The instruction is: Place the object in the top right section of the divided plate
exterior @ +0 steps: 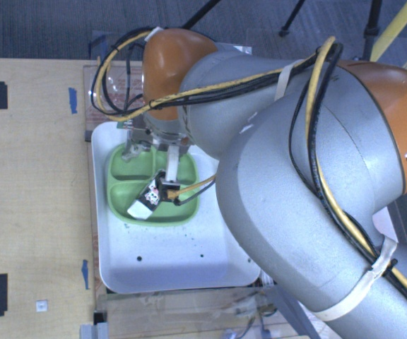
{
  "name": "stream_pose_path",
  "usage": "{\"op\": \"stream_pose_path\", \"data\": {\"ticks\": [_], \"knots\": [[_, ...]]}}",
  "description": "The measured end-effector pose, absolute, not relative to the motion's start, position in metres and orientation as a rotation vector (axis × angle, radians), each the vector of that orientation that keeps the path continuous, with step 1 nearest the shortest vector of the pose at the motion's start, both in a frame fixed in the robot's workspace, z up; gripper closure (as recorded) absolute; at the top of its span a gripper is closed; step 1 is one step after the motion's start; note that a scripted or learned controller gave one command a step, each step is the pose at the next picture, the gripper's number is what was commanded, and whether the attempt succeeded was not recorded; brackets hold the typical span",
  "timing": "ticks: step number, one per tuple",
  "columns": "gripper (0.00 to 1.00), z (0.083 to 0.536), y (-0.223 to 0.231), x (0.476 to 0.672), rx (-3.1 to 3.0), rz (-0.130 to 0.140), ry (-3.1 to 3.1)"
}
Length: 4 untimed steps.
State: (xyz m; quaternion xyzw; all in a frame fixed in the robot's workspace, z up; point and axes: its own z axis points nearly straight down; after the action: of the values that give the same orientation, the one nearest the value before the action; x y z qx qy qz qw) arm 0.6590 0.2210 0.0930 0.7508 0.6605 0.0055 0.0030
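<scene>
A green divided plate [121,183] lies in the upper left part of the white bin [162,261]. Its ridges split it into a top left section, a top right section and a wide front section. My gripper [143,150] hangs low over the back of the plate, about where the ridges meet. The wrist and its orange band [175,55] cover the plate's top right section, so what lies beneath them is hidden.
The bulky grey arm [309,182] spans the whole right side and covers the second bin. Pale wooden bench [34,189] with black and blue tape marks lies to the left of the bin. A few dark specks [139,258] dot the bin floor in front of the plate.
</scene>
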Motion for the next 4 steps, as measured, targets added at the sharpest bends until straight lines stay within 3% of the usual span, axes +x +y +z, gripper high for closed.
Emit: {"op": "stream_pose_path", "data": {"ticks": [1, 2, 3, 4], "knots": [[1.00, 0.109, 0.220, 0.662, 2.345, 0.024, 2.068], [1.00, 0.102, 0.226, 0.672, 2.642, 0.016, 1.694], [1.00, 0.102, 0.222, 0.644, 2.384, 0.045, 2.015], [1.00, 0.103, 0.224, 0.623, 2.466, 0.058, 1.918]]}}
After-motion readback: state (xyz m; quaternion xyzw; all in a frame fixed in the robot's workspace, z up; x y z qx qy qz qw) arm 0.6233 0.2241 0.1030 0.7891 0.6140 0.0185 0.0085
